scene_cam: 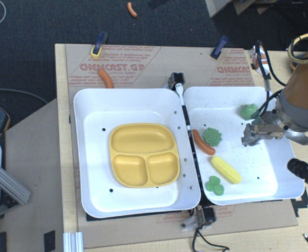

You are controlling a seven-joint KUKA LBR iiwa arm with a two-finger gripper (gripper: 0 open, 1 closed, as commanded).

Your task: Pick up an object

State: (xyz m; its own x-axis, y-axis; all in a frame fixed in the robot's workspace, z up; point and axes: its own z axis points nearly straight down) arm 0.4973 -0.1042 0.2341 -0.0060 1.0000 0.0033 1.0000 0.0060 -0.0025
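The right bin [259,185] holds a corn cob [226,169], a sausage [203,142], a dark green broccoli piece [213,136], a small green leafy toy [214,185] and a light green item [248,111] near the back right. My gripper [253,135] hangs over the right bin's right half, just below the light green item and right of the broccoli. Nothing shows between its fingers, and its state is unclear from this angle.
The left bin [91,140] carries a yellow divided plate [143,154]. A loose sausage [106,78] lies on the cardboard behind the left bin. Another one [132,9] lies on the dark floor. Clamps [97,45] hold the board's back edge.
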